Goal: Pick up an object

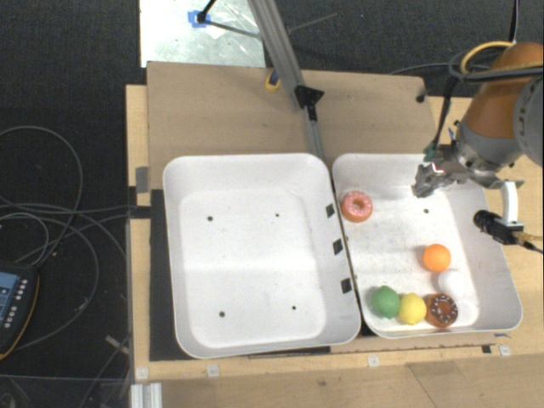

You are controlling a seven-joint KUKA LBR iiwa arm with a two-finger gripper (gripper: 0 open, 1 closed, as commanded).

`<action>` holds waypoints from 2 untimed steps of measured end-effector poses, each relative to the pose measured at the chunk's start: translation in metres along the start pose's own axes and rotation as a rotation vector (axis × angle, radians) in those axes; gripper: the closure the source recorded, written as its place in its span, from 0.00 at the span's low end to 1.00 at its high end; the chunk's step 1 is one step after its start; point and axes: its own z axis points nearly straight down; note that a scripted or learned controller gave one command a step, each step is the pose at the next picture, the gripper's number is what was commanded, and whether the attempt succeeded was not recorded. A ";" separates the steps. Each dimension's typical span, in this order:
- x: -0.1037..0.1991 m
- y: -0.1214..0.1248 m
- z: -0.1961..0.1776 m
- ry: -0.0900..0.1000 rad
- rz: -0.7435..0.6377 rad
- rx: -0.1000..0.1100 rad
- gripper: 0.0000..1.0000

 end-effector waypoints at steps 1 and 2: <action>-0.001 0.004 -0.066 -0.001 -0.002 -0.004 1.00; -0.002 0.006 -0.112 -0.001 -0.003 -0.002 1.00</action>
